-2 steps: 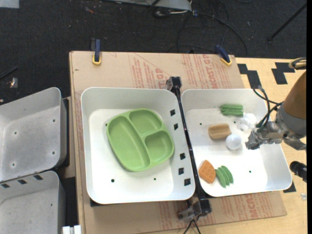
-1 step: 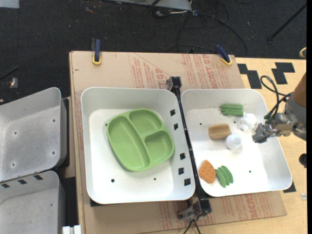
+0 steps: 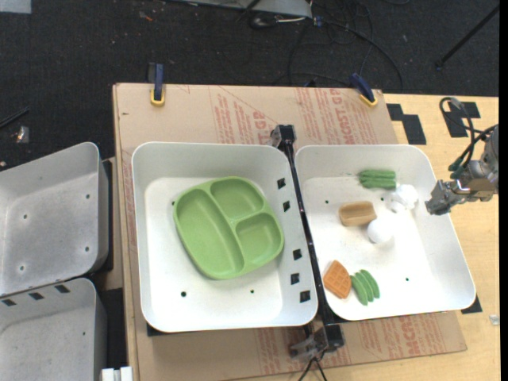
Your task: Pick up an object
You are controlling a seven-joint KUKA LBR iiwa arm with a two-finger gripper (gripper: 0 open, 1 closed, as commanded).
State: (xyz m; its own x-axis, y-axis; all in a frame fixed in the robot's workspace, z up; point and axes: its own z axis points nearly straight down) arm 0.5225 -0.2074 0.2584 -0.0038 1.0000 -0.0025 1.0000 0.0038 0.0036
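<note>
The right bin [image 3: 444,276] holds several small toys. A green ridged piece [image 3: 378,179] lies at the back, with a small white lump [image 3: 405,197] beside it. A tan block [image 3: 357,213] and a white ball [image 3: 380,231] sit mid-bin. An orange waffle [image 3: 337,279] and a green pod [image 3: 366,286] lie near the front left. My gripper [image 3: 439,203] hangs at the bin's right rim, just right of the white lump and apart from it, with nothing seen in it.
The left bin [image 3: 151,292] carries a green divided plate [image 3: 228,227]. A black divider [image 3: 298,228] separates the two bins. White trays [image 3: 48,213] lie off the bench to the left. Clamps [image 3: 157,84] hold the board's far edge.
</note>
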